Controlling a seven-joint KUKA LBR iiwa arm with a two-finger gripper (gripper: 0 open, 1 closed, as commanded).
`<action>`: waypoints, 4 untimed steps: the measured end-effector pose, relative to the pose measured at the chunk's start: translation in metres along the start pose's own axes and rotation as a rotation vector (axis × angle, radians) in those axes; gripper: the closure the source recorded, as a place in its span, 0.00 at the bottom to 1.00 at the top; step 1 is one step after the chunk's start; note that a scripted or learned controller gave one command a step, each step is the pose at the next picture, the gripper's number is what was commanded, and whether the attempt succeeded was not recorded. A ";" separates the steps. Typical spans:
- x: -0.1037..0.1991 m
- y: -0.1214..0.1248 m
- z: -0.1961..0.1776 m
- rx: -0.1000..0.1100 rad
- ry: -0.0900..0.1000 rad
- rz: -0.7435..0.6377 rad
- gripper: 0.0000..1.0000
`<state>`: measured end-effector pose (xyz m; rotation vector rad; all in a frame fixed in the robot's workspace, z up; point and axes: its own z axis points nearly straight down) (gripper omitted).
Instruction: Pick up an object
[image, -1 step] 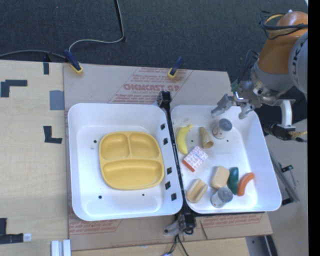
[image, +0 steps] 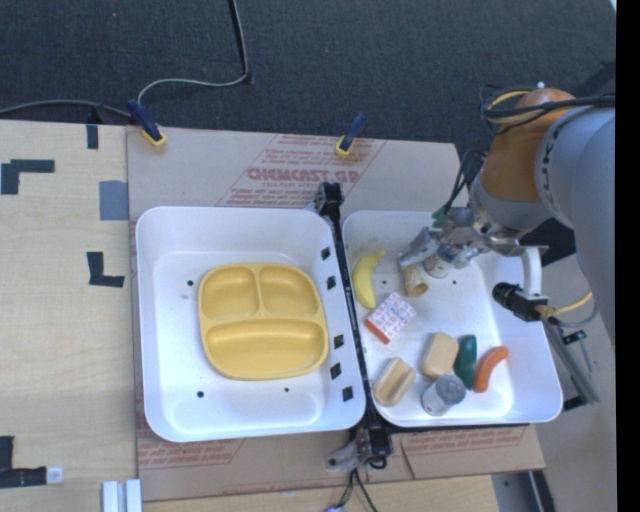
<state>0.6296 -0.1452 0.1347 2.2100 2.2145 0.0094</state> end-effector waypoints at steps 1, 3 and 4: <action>0.000 -0.040 0.044 0.000 0.003 0.002 0.00; 0.030 0.034 0.035 0.008 0.000 0.000 1.00; 0.091 -0.018 -0.053 0.013 0.006 -0.001 1.00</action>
